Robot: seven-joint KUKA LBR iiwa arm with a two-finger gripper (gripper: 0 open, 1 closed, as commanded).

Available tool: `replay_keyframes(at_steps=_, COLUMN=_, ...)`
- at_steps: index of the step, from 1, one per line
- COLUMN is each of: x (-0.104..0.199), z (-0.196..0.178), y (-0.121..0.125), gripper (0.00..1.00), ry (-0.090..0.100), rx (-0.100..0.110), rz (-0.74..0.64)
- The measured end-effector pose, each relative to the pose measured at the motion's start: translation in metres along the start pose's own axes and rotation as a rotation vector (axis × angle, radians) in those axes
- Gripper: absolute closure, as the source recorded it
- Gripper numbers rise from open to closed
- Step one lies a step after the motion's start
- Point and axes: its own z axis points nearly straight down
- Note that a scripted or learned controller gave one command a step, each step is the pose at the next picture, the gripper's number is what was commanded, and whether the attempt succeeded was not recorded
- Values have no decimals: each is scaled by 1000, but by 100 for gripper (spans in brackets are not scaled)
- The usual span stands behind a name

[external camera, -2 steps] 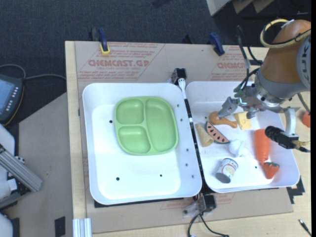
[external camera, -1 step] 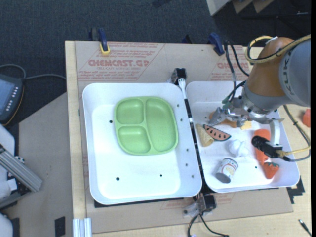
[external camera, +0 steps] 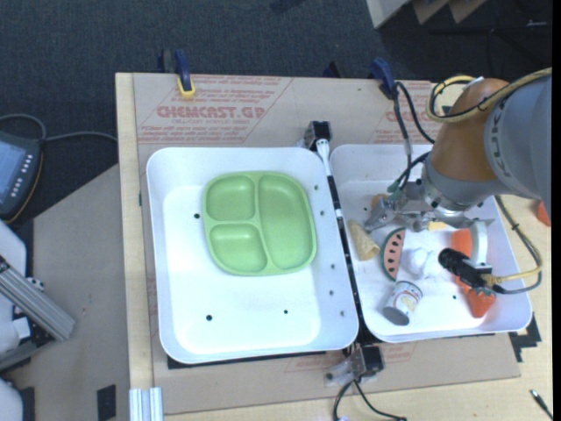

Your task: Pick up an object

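My gripper (external camera: 410, 219) hangs low over the middle of the right bin (external camera: 501, 323), reaching in from the right under the grey and orange wrist. Just below it lie a red and white slice-shaped toy (external camera: 392, 254) and a small white piece (external camera: 420, 260). A tan wedge (external camera: 360, 239) rests against the bin's left wall. Nearer the front edge a small grey-capped jar (external camera: 404, 301) lies on its side. An orange carrot-like piece (external camera: 479, 300) sits at the right, partly hidden by the robot. A small brownish item (external camera: 380, 203) shows at the gripper's left side; whether it is held is unclear.
The left bin (external camera: 175, 323) holds a green divided plate (external camera: 260, 223) in its upper middle. A black divider rail (external camera: 338, 226) runs between the two bins. Blue clamps (external camera: 183, 67) hold the brown board at the back edge.
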Motion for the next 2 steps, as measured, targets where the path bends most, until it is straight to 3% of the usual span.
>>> replay_keyframes(at_steps=1, x=0, z=-12, y=1, gripper=100, ry=-1, rx=-4, rz=1)
replay_keyframes(at_steps=2, x=1, z=-55, y=5, gripper=100, ry=-2, rx=-9, rz=-1)
